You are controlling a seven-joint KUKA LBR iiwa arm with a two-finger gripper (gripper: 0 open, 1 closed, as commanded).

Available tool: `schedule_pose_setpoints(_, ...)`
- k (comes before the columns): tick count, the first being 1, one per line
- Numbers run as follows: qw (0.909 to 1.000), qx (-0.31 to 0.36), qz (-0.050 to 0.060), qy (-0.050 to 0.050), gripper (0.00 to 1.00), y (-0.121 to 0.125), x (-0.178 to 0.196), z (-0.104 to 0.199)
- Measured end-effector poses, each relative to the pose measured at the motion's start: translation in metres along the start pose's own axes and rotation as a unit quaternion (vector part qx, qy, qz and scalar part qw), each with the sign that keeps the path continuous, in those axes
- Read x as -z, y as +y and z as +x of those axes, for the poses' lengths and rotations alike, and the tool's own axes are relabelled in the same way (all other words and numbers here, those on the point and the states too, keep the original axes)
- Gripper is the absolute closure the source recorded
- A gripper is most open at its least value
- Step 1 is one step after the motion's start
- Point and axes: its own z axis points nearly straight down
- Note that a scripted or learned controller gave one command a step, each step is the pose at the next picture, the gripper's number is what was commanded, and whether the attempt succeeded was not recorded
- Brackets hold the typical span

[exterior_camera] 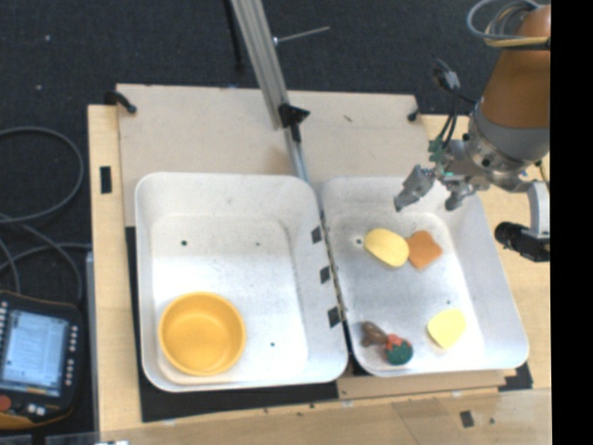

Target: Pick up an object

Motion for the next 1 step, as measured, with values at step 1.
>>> schedule_pose_setpoints(1,1.0,0.0,0.0,0.0,0.0,0.0,0.0,0.0)
